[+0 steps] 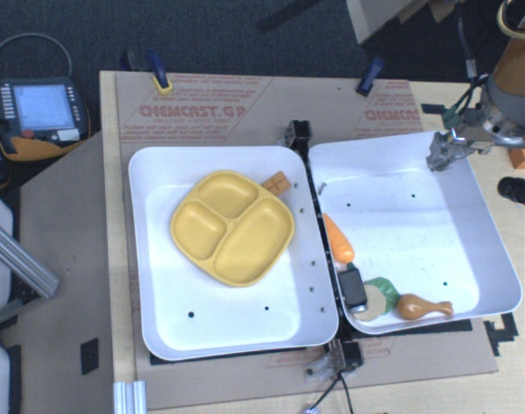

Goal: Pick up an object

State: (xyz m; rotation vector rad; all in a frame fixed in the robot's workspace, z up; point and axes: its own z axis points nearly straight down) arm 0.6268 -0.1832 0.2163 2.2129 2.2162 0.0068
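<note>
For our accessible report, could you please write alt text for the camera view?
The tool hovers over the right bin's far corner; a carrot and drumstick lie near its front. A yellow divided plate lies in the left bin.

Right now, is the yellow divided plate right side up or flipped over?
Right side up. The yellow divided plate in the left bin shows its three hollow compartments and raised dividers facing the camera.

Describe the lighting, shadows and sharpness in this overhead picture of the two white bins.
Camera view: light is even and bright; the left bin and right bin look nearly washed out, with soft shadows along their walls. The yellow plate casts only a faint shadow. The carrot and drumstick are fairly sharp; the tool looks slightly soft.
</note>
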